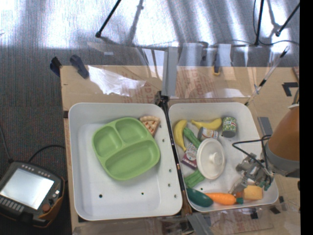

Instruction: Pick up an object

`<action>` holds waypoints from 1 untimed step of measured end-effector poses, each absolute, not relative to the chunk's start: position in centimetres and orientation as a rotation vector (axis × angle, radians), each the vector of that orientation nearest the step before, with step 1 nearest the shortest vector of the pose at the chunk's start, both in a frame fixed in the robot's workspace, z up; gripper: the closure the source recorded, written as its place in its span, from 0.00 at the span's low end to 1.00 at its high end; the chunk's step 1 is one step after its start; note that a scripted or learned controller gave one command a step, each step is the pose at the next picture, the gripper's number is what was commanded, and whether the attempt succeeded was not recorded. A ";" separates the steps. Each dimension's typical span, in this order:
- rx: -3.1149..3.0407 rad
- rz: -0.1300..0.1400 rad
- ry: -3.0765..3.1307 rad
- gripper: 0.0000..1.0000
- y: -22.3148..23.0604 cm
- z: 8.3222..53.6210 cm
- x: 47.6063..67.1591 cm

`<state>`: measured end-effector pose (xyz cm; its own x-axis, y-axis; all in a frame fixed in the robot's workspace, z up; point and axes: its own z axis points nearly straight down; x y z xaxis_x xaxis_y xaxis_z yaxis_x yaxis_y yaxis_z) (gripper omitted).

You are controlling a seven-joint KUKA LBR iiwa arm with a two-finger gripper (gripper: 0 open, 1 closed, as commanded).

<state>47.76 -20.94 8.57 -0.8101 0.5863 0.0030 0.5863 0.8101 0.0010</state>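
Well, the arm (286, 141) is reaching in from the right, its orange band showing above the wrist, and the tool (253, 176) is hanging low over the near right corner of the right bin (259, 131). Whether the tool is gripping anything I cannot tell; the metal parts are blurring together there. Just beside it a pale yellow block (253, 193) is lying against the bin's near wall, touching the leafy end of a carrot (222, 198). Left of the carrot a dark green vegetable (199, 198) is resting in the corner. A white bowl (211, 159) is sitting upside down mid-bin, partly covering a small packet (190, 156) whose printing is too small to read. Two bananas (180, 132) are lying toward the far wall, next to a green can (229, 127) and a second can (208, 133) on its side; both labels are illegible. The left bin (83, 199) is holding a green divided plate (126, 148), with a waffle piece (150, 124) touching its far edge. Red lettering on the bench (78, 89) behind the bins is showing through a clear sheet, unreadable. A teach pendant (29, 192) is lying on the floor, cut off at the corner.
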 end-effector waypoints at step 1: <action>-1.146 -0.003 -2.923 0.00 -15.8 8.6 57.7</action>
<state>57.67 -15.83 8.59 -0.7336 0.6796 0.0022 0.6796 0.7336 0.0010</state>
